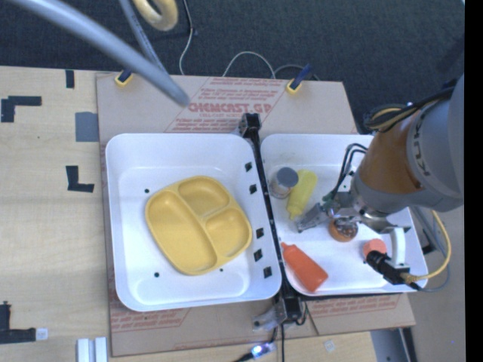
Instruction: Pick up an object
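In the right bin (324,145) my gripper (315,216) hangs low, reaching in from the right, its fingers beside a yellow banana-shaped object (303,191). A small grey round object (285,179) lies just left of the yellow one. A brown round piece (343,231) sits under the wrist. An orange bottle-shaped object (304,268) lies near the bin's front wall. Nothing shows between the fingers.
The left bin (121,202) holds a yellow divided plate (198,223). A black divider (259,202) runs between the bins. A small orange-red piece (374,247) and a cable sit on the arm at the right bin's front right. Cardboard underlies both bins.
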Controlling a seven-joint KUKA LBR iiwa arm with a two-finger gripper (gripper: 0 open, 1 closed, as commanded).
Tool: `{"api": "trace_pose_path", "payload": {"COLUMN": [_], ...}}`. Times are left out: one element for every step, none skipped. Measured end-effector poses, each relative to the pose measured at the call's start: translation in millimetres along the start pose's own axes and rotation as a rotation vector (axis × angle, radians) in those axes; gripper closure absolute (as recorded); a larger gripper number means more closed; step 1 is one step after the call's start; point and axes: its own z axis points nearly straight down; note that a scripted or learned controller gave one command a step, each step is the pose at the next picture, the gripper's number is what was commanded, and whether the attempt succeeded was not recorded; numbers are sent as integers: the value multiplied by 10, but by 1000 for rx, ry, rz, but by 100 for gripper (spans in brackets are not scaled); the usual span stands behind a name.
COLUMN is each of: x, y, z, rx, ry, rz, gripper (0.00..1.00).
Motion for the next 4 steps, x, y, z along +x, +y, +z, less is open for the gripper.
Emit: {"api": "trace_pose_path", "payload": {"x": [-5, -5, -7, -10], "y": [29, -31, -17, -2], "z": [-153, -749, -1275, -1803], "rx": [-8, 6, 4, 3], "ry": [-1, 9, 8, 8], "rz": [0, -3, -3, -3], "gripper": [100, 100, 100, 100]}}
